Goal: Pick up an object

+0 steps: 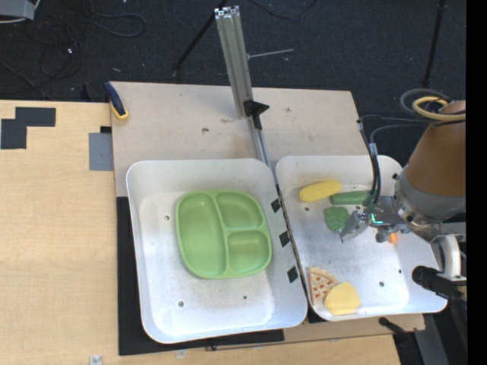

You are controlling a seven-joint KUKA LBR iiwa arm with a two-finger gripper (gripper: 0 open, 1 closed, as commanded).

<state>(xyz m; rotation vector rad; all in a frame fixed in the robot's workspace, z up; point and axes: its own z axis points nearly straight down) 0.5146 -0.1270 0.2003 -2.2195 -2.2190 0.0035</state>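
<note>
Camera view: gripper (352,227) partly hides green object (335,218).

A robotics lab; a plywood desk (53,204) carries two white bins (144,204) side by side; an aluminium post (236,63) stands behind them; loose cables (91,21) trail over dark carpet (335,21); toy food (319,191) serves as props.

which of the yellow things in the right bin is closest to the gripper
The long yellow corn cob at the bin's far side, just left of the gripper; the rounded yellow piece lies in the near corner.
</note>
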